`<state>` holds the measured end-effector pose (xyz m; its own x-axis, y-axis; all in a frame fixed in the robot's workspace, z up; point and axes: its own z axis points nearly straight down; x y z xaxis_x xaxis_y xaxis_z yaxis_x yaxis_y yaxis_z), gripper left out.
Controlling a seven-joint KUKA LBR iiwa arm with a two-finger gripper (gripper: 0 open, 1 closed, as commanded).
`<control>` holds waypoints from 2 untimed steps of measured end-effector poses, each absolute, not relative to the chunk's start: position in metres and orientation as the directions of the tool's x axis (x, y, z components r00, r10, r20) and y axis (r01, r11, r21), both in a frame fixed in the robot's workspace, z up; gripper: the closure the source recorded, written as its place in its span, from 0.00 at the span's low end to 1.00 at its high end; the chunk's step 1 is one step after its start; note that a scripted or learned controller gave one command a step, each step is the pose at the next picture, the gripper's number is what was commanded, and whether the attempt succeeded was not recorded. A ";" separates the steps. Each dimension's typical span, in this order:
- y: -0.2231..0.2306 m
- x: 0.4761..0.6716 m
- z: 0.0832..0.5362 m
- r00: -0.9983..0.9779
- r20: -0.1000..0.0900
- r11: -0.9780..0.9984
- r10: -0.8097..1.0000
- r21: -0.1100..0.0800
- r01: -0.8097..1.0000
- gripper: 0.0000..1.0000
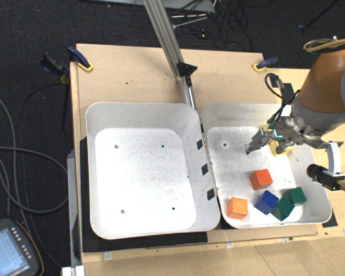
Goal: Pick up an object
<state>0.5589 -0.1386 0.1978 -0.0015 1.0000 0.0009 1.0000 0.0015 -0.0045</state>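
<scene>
Several blocks lie in the right bin (230,137), toward its near right corner: a red-orange block (261,179), an orange block (237,207), a blue block (267,202), a green block (297,195) and a darker green block (283,208). The blue and the two green ones touch each other. My gripper (268,144) hangs over the bin's far right part, behind the red-orange block and apart from it. It is open, its fingers spread with nothing between them.
The left bin (95,154) sits beside the right one, and their rims meet along the middle. A metal pole (164,30) slants down from the top to the bins' far junction. Clamps (80,59) hold the board's far corners.
</scene>
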 end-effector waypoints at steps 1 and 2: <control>-0.139 0.560 0.200 0.000 0.000 0.000 1.000 0.000 1.000 0.00; -0.145 0.555 0.139 0.002 0.001 -0.002 1.000 -0.006 1.000 0.00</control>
<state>0.5546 -0.1452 0.1390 0.0018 1.0000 0.0007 1.0000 -0.0018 -0.0065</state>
